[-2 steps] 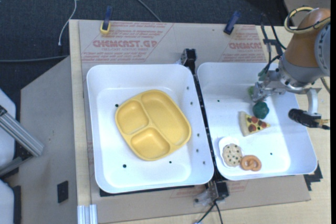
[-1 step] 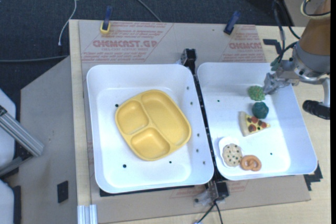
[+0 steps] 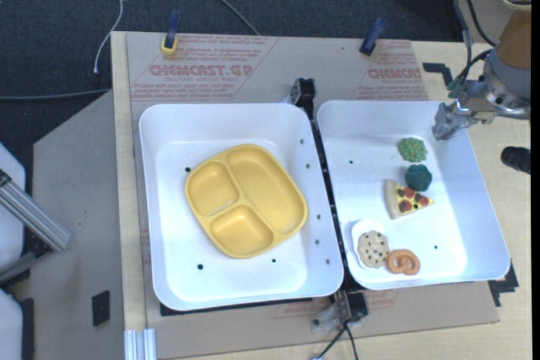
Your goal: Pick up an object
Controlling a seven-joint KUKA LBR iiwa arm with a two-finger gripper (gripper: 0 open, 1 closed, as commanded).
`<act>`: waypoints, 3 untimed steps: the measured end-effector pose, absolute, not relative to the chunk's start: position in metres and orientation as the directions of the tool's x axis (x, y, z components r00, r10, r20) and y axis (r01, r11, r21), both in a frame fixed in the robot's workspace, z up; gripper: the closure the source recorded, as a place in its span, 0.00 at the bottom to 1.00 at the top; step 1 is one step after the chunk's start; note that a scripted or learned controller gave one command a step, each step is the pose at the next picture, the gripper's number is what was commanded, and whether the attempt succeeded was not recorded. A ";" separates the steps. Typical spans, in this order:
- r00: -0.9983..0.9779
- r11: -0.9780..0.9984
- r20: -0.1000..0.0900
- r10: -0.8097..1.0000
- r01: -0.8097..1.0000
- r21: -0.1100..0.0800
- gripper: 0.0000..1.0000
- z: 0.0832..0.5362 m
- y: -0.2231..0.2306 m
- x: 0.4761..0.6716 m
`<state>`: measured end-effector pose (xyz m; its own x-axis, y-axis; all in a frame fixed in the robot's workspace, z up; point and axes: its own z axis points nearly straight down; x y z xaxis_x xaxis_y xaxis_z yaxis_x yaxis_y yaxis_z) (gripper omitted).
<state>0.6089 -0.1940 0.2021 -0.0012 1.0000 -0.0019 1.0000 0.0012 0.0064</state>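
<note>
A KUKA arm's gripper [image 3: 447, 120] hangs over the far right corner of the right bin [image 3: 472, 257]; whether it is released or clenched cannot be told from this angle, and nothing shows in its grasp. The nearest toy food, a bumpy light-green broccoli head [image 3: 413, 149], lies in the bin just to the camera's left of and slightly nearer than the gripper, apart from it. Just beside it, towards the camera, sits a darker teal, knobbly rounded piece [image 3: 418, 177], then a flat wedge of pizza [image 3: 407, 200] with red dots. Well apart from the gripper, near the bin's front edge, a round speckled cookie [image 3: 372, 248] and a glossy orange pretzel [image 3: 403, 263] rest together on a small white plate [image 3: 358, 232]. The left bin [image 3: 169, 139] holds a smooth yellow plastic tray [image 3: 245, 200] with three compartments and rounded corners, lying at a slant.
</note>
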 end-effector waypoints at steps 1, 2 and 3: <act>-0.001 0.001 -0.003 1.000 1.000 0.009 1.00 0.267 -0.192 0.607; -0.005 0.005 0.002 1.000 1.000 -0.001 1.00 0.254 -0.147 0.617; -0.006 0.006 0.003 1.000 1.000 -0.003 1.00 0.239 -0.092 0.623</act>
<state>0.6235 -0.0920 0.2392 -0.0062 1.0000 0.0032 1.0000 0.0062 -0.0026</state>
